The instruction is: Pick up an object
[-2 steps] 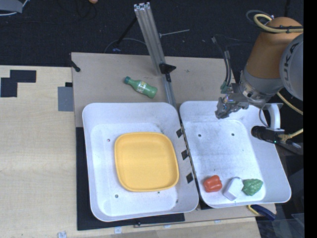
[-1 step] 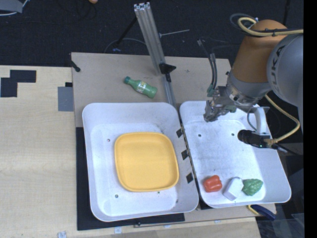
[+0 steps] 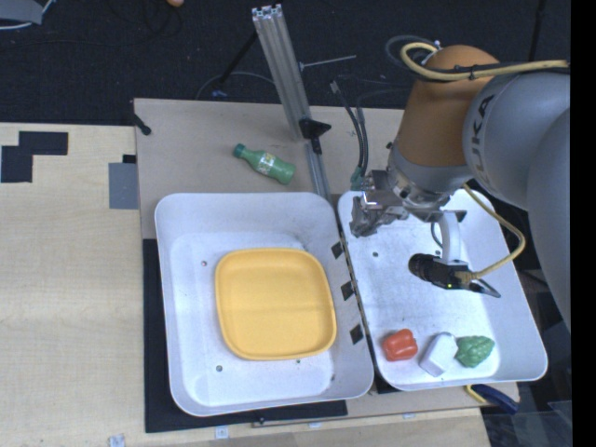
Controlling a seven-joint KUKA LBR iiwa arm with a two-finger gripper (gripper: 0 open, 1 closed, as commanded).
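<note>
My gripper [image 3: 365,220] hangs over the far left corner of the right bin [image 3: 507,366], close to the wall between the two bins. No object shows under it or in it. Along that bin's near edge lie a red pepper-like toy [image 3: 400,345], a white block [image 3: 436,354] and a green leafy toy [image 3: 474,350], all well apart from the gripper. A square yellow plate [image 3: 275,302] lies flat in the middle of the left bin [image 3: 177,250].
A green bottle [image 3: 264,163] lies on its side on the bench behind the left bin. A slanted aluminium post [image 3: 289,73] rises behind the bins, near the gripper. The arm's grey and orange body covers the right bin's far right.
</note>
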